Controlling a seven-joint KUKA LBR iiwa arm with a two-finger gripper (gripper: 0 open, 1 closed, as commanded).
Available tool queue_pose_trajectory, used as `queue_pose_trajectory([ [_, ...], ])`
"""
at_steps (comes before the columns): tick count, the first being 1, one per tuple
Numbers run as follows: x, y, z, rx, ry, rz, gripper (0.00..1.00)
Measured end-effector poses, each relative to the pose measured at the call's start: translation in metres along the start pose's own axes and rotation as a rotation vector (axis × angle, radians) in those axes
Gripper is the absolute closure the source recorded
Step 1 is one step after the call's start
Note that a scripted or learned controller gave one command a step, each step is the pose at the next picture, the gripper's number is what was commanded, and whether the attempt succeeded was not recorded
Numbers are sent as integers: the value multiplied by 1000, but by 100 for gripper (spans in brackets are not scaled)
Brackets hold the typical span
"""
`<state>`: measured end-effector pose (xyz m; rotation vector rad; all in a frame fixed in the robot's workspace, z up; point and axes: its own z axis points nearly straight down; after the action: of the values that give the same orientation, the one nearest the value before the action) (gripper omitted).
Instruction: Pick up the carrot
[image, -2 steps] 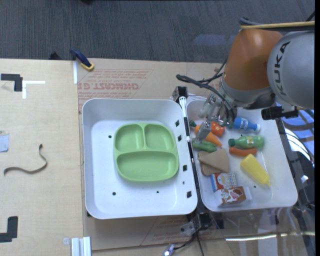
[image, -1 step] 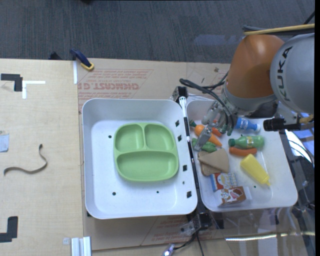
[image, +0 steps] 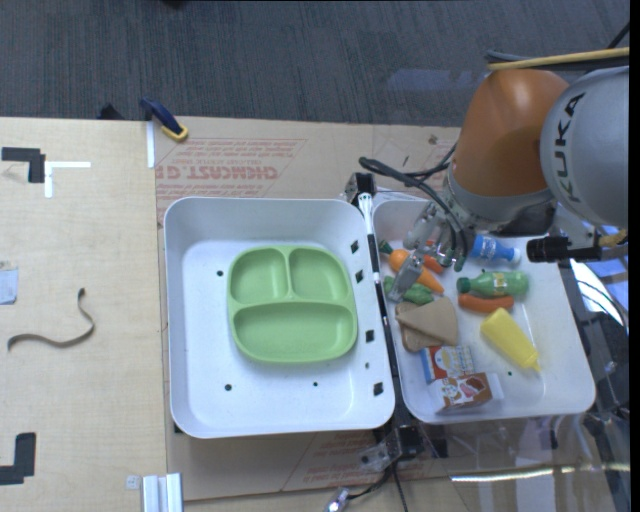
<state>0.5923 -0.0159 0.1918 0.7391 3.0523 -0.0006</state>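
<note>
The carrot (image: 404, 260) is a small orange piece with a green end, lying at the left side of the right bin (image: 560, 385), close to the wall it shares with the left bin. My gripper (image: 422, 262) hangs directly over the carrot and hides part of it. The grey arm with its orange band (image: 510, 120) reaches in from the upper right. From this slant I cannot make out whether the carrot is held.
The right bin also holds a green bottle (image: 495, 285), a blue bottle (image: 496, 250), a yellow piece (image: 510, 340), a brown bread slice (image: 430, 322) and a small carton (image: 462, 380). A green divided plate (image: 293, 305) lies in the left bin (image: 190, 330).
</note>
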Motion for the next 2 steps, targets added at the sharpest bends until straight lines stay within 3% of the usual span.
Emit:
queue_pose_trajectory([
  [2, 0, 0, 0, 0, 0, 0, 0],
])
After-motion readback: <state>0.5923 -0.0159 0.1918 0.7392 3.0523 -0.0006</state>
